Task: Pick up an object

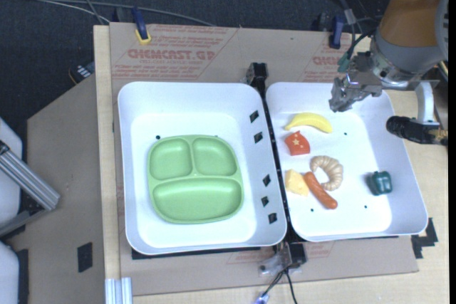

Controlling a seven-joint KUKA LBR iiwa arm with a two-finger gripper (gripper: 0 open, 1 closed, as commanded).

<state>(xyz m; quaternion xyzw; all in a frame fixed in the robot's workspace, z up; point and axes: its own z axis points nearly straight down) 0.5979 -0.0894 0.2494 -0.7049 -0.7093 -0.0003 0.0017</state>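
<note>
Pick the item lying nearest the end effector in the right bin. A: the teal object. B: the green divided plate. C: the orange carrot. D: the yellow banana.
D: the banana lies just below and left of the end effector, while the carrot and the teal object sit farther down the right bin.

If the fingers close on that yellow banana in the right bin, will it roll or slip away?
The banana looks like smooth, stiff plastic, so it may slip. Its curved shape lying flat on the bin floor probably pivots rather than rolls. It seems light.

cam: single, fixed overhead — slanted down on bench | covers both white bins (132,153) | arm (413,3) enters right — mid-range
</note>
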